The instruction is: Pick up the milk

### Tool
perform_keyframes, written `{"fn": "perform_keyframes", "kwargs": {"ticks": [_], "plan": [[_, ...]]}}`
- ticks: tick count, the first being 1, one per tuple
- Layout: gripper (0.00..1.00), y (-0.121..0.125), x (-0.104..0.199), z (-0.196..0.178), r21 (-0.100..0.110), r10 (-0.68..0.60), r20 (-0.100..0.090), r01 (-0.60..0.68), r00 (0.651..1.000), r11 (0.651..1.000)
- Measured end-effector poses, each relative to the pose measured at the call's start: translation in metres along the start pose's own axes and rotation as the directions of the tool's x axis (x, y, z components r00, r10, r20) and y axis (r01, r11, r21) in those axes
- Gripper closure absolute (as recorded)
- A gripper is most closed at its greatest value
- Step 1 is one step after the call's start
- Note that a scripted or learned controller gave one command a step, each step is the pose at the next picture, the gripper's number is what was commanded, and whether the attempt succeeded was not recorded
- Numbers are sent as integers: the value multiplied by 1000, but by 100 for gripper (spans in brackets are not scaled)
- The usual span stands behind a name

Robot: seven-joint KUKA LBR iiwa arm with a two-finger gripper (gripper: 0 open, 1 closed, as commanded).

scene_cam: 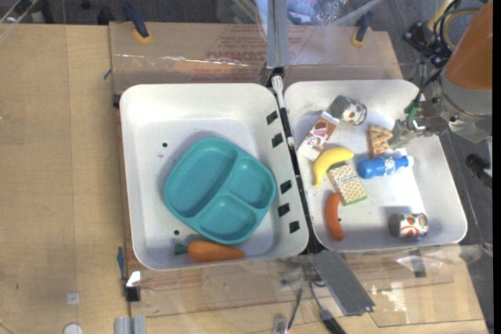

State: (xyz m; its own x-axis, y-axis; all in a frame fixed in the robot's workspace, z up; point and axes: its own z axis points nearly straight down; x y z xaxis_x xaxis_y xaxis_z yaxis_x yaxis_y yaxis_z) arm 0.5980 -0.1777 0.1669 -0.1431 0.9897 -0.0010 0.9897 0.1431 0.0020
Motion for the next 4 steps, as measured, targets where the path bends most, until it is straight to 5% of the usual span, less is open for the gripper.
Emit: {"fn": "perform_keyframes", "kwargs": {"ticks": [1, 2, 3, 4], "plan": [[0, 0, 0, 0, 1, 0, 0, 0, 1000, 1000], [0, 67, 43, 71, 3, -32, -1, 32, 999, 999], [0, 80, 66, 77, -1, -12, 6, 12, 1000, 1000], [0, 75, 14, 76, -10, 191, 3, -191, 982, 982]]}}
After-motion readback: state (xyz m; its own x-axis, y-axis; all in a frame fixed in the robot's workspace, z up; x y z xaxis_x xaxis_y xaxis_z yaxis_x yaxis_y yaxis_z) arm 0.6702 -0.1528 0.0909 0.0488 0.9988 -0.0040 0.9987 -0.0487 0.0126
